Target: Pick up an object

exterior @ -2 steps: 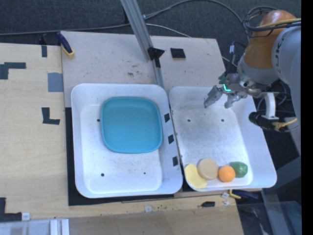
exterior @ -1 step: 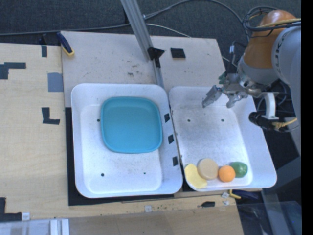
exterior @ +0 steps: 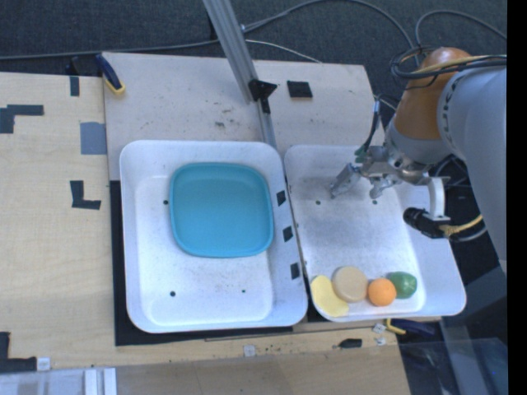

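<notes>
My gripper (exterior: 359,189) hangs over the back part of the right bin (exterior: 362,229), its two fingers spread open with nothing between them. Along the front edge of that bin lie a yellow piece (exterior: 325,297), a tan round object (exterior: 350,284), an orange ball (exterior: 381,292) and a green object (exterior: 403,283), packed close together. They are well in front of the gripper.
The left bin (exterior: 148,245) holds a teal square plate (exterior: 221,208). A slanted metal pole (exterior: 239,52) rises behind the bins. Cables (exterior: 329,11) run across the dark floor at the back. The grey arm (exterior: 461,130) fills the right side.
</notes>
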Motion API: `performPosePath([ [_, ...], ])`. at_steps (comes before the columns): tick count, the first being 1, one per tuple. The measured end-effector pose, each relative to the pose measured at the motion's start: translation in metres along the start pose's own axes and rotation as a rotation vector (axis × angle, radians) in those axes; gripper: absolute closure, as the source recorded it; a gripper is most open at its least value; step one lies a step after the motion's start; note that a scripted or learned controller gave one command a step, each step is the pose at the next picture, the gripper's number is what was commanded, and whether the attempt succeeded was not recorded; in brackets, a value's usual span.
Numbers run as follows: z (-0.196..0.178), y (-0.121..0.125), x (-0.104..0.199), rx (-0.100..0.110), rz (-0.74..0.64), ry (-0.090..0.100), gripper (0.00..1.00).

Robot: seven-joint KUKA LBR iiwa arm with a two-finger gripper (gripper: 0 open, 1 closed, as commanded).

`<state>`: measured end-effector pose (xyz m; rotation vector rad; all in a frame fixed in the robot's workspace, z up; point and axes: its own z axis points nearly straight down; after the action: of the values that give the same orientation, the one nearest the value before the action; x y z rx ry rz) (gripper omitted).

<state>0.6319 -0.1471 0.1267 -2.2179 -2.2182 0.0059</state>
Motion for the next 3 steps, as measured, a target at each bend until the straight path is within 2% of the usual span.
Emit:
performPosePath([
  [1,0.039,0.0,0.0,-0.005,-0.001,-0.001,0.0],
  [2,0.027,0.001,0.0,-0.007,-0.001,-0.002,1.0],
  [3,-0.033,0.003,-0.007,-0.011,0.0,-0.002,1.0],
])
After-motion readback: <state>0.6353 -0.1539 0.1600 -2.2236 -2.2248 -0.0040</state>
